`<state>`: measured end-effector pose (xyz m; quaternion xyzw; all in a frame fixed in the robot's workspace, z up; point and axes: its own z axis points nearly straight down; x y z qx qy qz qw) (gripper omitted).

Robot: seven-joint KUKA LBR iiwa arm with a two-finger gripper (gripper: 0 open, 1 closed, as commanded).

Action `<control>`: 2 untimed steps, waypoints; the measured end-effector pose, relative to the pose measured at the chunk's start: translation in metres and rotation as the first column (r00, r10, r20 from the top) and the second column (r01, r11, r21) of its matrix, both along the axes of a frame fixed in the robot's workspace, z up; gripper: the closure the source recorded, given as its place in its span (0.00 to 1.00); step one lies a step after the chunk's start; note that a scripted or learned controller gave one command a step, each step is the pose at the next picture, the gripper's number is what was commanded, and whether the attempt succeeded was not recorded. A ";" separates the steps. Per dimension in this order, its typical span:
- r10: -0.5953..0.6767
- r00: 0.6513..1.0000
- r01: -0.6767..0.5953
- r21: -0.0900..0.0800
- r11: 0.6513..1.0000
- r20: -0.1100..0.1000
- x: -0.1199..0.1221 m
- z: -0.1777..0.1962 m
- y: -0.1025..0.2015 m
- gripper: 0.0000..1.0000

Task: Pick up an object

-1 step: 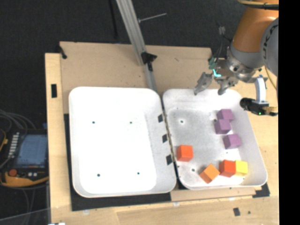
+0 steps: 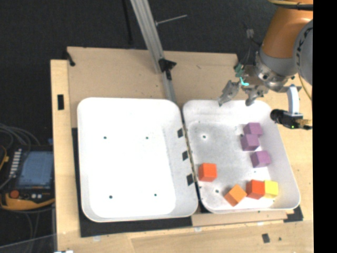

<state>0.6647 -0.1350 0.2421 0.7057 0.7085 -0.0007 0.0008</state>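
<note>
The blocks lie in the right bin. Three purple blocks run down its 2 to 3 o'clock side, the upper two touching, the third just below them. An orange block sits alone at 9 o'clock, near the wall shared with the left bin. At 5 o'clock a cluster: an orange block, a red one and a yellow one, the red and yellow touching and close to the bin's near rim.

The gripper hangs over the bin's 12 o'clock rim, fingers spread apart and holding nothing. This looks like the approach step: no block is yet picked.

Next it must travel toward 6 o'clock and come down over one block. The lone orange block at 9 o'clock has free floor on three sides, though the wall is close. The top purple pair is nearest, but being in contact they leave little finger room between them. The 5 o'clock cluster is crowded and hemmed by the rim.
</note>
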 end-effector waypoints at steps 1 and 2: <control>-0.004 1.000 0.004 -0.001 1.000 -0.004 0.000 -0.042 -0.002 0.00; -0.005 1.000 0.005 -0.001 1.000 -0.005 -0.009 -0.094 -0.010 0.00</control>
